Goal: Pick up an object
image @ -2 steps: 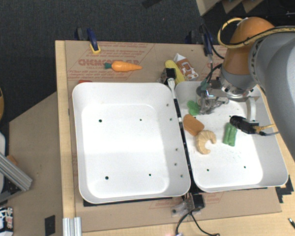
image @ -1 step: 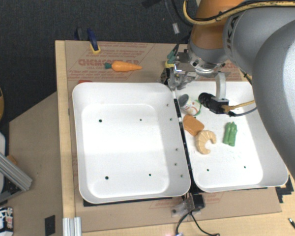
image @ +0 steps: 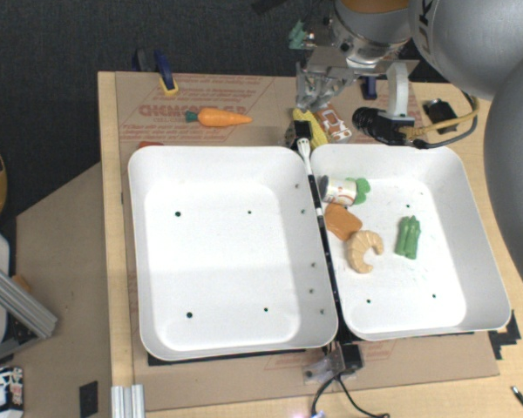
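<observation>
My gripper (image: 316,90) hangs over the cardboard just behind the two bins, near where they meet. Right below it lie a yellow and black object (image: 302,132) and a small red and white packet (image: 334,125); I see nothing held. The right bin (image: 453,303) holds a white bottle with a green cap (image: 347,190), an orange-brown piece (image: 342,222), a tan croissant-shaped toy (image: 364,251) and a green toy (image: 407,237). All of them sit in the bin's back left part, in front of the gripper.
The left bin (image: 157,233) stands beside the right one. A toy carrot (image: 220,118) lies on the cardboard behind the left bin. A blue and yellow clamp (image: 163,72) sits at the cardboard's back edge.
</observation>
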Available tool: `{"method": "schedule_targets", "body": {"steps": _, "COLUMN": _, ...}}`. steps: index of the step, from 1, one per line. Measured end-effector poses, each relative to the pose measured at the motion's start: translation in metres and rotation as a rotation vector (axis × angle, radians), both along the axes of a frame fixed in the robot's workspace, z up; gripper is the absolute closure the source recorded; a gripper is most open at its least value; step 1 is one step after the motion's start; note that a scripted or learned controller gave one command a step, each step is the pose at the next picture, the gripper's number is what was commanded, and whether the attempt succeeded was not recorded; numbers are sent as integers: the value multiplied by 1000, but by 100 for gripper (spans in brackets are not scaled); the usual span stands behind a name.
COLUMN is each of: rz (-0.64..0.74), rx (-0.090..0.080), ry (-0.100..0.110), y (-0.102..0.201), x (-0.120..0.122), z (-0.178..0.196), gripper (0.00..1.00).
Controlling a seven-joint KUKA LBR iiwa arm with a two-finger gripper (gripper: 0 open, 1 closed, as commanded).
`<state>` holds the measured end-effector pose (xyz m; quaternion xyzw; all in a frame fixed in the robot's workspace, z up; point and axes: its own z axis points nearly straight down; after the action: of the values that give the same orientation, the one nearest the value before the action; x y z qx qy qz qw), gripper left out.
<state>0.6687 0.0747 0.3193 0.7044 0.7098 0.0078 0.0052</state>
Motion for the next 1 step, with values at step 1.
{"method": "schedule_targets", "body": {"steps": 1, "rz": -3, "rx": 0, "ry": -4, "y": 29, "x": -8, "z": 196, "gripper": 100}}
